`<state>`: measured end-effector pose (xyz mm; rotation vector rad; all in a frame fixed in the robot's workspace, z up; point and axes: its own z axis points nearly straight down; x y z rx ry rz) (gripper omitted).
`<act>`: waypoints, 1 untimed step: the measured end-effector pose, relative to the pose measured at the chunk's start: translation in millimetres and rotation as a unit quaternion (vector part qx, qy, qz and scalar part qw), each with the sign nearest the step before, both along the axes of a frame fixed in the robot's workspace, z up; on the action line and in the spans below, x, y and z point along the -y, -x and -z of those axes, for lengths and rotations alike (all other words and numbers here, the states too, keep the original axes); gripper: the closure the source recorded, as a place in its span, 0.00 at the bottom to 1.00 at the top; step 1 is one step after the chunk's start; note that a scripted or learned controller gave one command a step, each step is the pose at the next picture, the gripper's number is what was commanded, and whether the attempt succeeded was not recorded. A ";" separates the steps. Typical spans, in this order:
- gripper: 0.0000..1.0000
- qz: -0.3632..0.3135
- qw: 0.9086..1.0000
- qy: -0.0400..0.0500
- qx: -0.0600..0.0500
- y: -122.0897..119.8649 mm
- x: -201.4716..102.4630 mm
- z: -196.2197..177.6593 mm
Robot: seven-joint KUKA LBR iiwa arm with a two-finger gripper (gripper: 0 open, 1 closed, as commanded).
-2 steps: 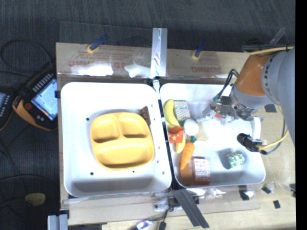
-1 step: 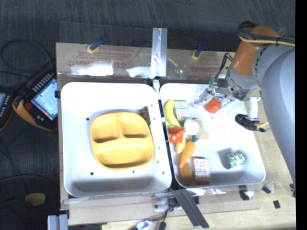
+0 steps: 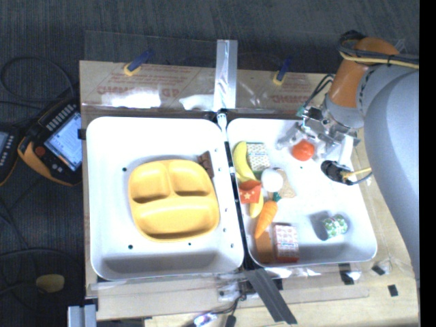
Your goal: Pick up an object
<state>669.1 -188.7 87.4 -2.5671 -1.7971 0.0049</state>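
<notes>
The gripper (image 3: pixel 308 140) hangs over the right bin (image 3: pixel 361 213), upper part, w/ a red-orange ball (image 3: pixel 304 150) directly under it, touching or nearly. I cannot tell if it is gripped. Other objects lie left, near the divider.

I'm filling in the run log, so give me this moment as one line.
arm: over right bin | gripper: above red ball, grasp unconfirmed | left bin: yellow tray | phase: reaching
</notes>
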 end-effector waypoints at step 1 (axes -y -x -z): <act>1.00 0.001 1.000 0.005 0.003 -0.8 2.9 -10.3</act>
